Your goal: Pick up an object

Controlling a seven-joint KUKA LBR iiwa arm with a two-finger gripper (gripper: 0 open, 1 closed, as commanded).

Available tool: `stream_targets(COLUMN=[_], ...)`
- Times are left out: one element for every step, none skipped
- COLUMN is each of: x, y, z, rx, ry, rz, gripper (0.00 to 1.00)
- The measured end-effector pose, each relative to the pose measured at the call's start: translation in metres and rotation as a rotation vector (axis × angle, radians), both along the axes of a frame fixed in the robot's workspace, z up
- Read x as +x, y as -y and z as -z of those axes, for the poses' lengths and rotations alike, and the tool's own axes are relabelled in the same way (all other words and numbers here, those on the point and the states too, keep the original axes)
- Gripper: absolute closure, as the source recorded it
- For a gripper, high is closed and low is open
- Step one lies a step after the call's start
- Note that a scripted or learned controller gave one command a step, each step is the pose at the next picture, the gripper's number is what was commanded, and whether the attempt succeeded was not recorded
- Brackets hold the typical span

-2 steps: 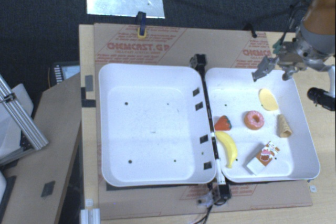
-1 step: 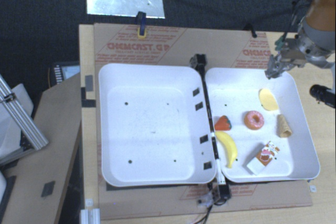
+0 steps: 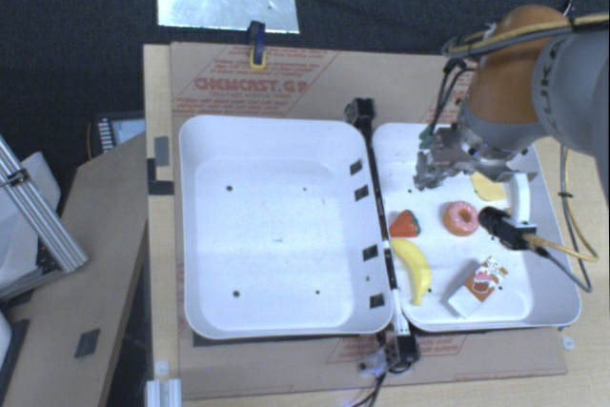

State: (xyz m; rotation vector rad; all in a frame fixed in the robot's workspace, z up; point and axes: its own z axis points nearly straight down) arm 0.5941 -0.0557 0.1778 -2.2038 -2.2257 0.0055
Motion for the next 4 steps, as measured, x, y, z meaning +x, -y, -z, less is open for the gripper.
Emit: stream_targets(x=[0.053, 0.04, 0.077, 0.073], y=[-0.063, -0.128, -0.209, -0.297], z=[-0.1, -0.001, -0.087, -0.047], rx=[-0.002, -0.002, 0.0, 0.0], ry=[0.024, 0.002, 0.022, 0.009], rz=[-0.002, -0.001, -0.002, -0.002], gripper=[1.0, 1.0, 1.0, 1.0])
